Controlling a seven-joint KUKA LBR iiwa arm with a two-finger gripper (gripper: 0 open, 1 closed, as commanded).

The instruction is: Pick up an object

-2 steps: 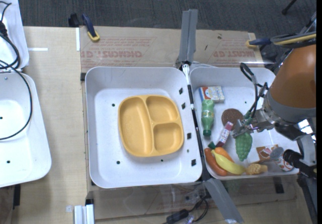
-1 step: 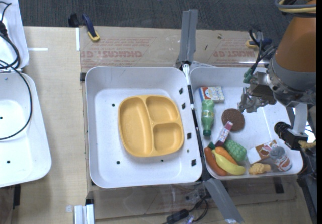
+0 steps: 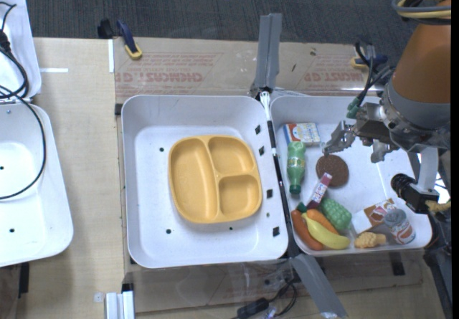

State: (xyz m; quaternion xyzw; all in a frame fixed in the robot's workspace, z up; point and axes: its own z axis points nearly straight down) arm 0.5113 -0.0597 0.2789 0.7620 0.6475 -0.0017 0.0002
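Nothing's been picked up yet, as far as I can tell. Every item is sitting in the right bin [image 3: 423, 239], and the jaws [image 3: 341, 140] hang over that bin's upper middle with nothing between the fingers. So the whole grab is left to do: pick a target, drop down, close, lift.

Whether the jaws are apart or together, I honestly can't tell. From this angle the fingers are just a dark metallic clump.

Stuff relative to the jaws:
- The brown round cookie thing [image 3: 333, 170] is just below them, and it's the closest object, so my guess is that's the candidate.
- A small white carton [image 3: 304, 132] sits just to their left, near the bin's back wall.
- The green bottle [image 3: 295, 165] is down and left, lying along the left wall.
- Further below are a little purple-capped tube [image 3: 318, 191], a bumpy green piece [image 3: 336, 214], a banana [image 3: 324, 230] and a carrot [image 3: 304, 230].
- Way down and to the right, a small can [image 3: 396, 224] and a nugget-looking piece [image 3: 368, 240].

The yellow divided plate [image 3: 214, 178] sits in the left bin [image 3: 136, 181], well off to the left and not involved.

Pose-wise, the arm [image 3: 424, 67] comes in from the right, orange band up top, wrist angled down and left so the jaws poke out toward the middle of the right bin.
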